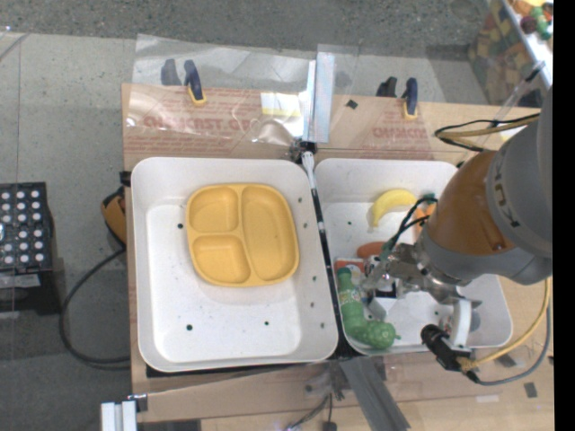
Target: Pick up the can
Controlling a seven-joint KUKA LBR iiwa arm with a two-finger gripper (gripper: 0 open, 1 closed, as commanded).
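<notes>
arm [490, 214] reaches in from the right, low over the right bin [346, 180]. gripper [382, 281] sits at that bin's left-front area; cannot tell its state from here. the can isn't identifiable, can't tell where it is. just beside the gripper, along the bin's left wall, a green bottle-like thing [345, 287], with a green vegetable [370, 332] in front of it at the bin's front left. a yellow banana [393, 205] lies toward the back, an orange-red item [372, 250] near the gripper. left bin [157, 268] holds a yellow divided plate [242, 233]. both bins on the counter [225, 115].
</notes>
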